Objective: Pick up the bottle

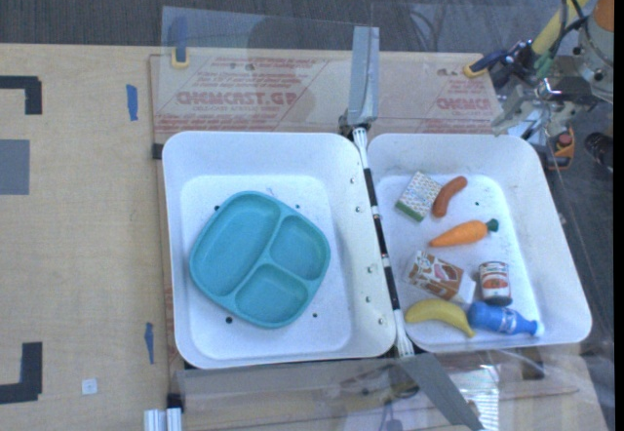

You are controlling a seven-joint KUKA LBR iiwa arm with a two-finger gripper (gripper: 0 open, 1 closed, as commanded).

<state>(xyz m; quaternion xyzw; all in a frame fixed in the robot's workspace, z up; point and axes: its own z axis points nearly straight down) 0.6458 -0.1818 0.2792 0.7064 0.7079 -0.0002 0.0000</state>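
Note:
The blue bottle [502, 320] lies on its side near the front right corner of the right bin [556, 224], its cap pointing right. It touches the tip of a yellow banana [437, 312] on its left, and a small can [494, 282] stands just behind it. My gripper [526, 107] hangs over the far right corner of the right bin, well away from the bottle, and nothing shows in its grasp.
The right bin also holds a small green-white box [420, 195], a sausage [448, 195], a carrot [463, 233] and a brown carton [435, 275]. A teal divided plate [259, 258] lies in the left bin [185, 176]. Cables hang by the arm at the top right.

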